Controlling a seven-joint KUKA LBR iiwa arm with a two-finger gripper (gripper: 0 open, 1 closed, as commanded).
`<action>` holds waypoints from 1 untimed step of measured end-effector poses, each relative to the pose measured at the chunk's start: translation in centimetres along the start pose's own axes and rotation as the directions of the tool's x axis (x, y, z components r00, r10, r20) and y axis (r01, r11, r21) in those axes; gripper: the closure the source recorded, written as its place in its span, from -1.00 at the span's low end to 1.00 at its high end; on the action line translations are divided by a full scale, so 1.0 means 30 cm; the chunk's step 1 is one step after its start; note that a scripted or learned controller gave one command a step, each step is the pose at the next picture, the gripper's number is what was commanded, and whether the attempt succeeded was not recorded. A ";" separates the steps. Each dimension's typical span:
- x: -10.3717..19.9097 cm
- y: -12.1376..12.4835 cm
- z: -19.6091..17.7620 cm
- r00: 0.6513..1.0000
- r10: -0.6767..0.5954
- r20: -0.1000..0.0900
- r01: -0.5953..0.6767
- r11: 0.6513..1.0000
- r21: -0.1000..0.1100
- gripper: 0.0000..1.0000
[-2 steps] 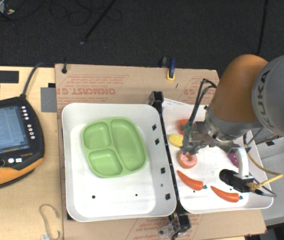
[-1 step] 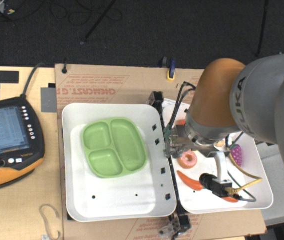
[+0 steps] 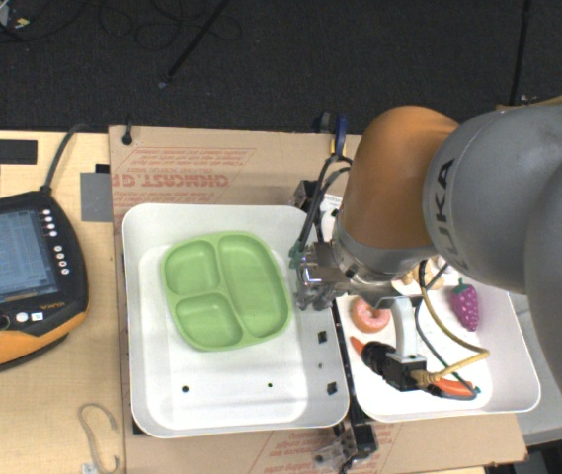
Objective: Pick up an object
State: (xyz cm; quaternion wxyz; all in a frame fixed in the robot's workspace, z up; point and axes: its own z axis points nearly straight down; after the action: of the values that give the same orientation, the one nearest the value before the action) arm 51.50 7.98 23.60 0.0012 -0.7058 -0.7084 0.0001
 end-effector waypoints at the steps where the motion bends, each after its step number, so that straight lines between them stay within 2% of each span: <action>1: -0.013 -0.035 0.001 1.000 0.006 0.002 -0.006 1.000 0.003 1.00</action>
State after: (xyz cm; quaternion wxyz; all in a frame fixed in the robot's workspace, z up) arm 50.45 7.60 23.58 0.0016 -0.7079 -0.7063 0.0017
